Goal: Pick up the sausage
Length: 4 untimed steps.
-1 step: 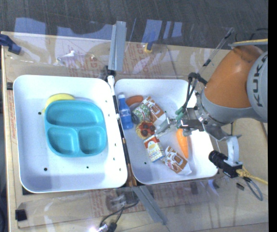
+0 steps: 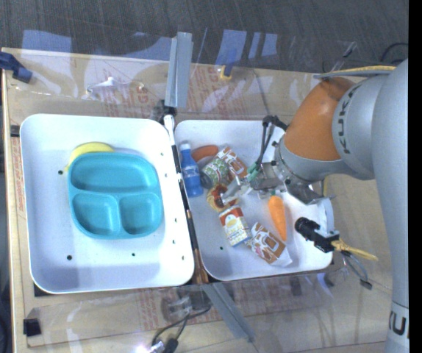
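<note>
- gripper (image 2: 234,191) low in the right bin (image 2: 310,269), fingers pointing left, tips among the packets near the bin's middle; spread or pressed together cannot be told
- sausage (image 2: 204,152) lies reddish at the right bin's upper left, apart from the gripper, just right of the blue bottle (image 2: 190,170)
- can (image 2: 217,170) and printed packets (image 2: 233,225) cluster around the tips
- carrot (image 2: 277,218) lies just right of the packets, under the wrist
- left bin (image 2: 42,256) holds a blue divided tray (image 2: 115,195) with a yellow item (image 2: 91,148) peeking out behind its top edge
- grey arm (image 2: 376,123) with orange band reaches in from the right
</note>
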Tool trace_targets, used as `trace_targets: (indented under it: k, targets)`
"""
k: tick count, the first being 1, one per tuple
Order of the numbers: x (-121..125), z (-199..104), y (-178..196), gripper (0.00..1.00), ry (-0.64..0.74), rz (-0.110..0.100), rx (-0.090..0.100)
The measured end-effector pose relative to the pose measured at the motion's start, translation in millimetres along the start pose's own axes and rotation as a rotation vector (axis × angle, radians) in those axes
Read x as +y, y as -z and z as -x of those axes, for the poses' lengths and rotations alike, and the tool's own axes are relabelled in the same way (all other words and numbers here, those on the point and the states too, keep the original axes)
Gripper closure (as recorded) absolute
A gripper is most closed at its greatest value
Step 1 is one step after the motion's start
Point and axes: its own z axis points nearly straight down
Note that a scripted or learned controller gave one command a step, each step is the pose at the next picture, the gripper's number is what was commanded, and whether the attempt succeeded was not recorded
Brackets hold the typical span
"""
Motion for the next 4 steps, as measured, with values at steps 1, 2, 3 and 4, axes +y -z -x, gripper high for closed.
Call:
trace_targets:
  k: [1,2,3,4]
  targets:
    - [39.1,-10.4,-45.5,0.0,-0.061,0.003,0.0]
    - [39.6,-9.8,-34.6,1.0,-0.058,0.003,-0.002]
    - [39.6,-9.8,-34.6,0.0,-0.058,0.003,-0.002]
    - [91.0,10.9,-45.6,0.0,0.054,-0.002,0.001]
